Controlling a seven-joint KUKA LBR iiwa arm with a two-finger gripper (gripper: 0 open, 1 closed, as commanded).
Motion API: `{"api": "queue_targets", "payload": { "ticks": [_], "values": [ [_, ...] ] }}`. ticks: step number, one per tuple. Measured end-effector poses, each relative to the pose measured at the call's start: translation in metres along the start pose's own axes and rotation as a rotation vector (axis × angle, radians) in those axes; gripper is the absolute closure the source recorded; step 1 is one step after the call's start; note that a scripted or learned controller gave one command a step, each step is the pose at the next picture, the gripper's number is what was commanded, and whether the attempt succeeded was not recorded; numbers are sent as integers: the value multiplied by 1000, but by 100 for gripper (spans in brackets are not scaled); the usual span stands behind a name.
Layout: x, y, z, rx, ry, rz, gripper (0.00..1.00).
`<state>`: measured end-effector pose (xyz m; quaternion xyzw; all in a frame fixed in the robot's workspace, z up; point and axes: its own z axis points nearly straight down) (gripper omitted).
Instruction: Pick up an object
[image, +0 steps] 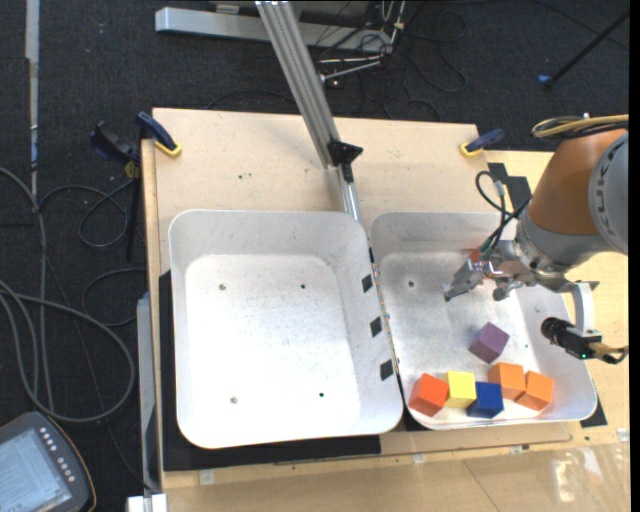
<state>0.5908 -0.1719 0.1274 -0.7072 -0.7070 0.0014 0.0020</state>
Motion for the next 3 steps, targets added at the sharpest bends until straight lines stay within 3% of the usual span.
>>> {"api": "queue_targets", "payload": {
  "ticks": [1,2,3],
  "values": [
    [1,0,34,-1,0,0,0],
    [0,1,22,-7,-2,1,100],
    [7,6,-39,-12,-3,-4,100]
  ]
}}
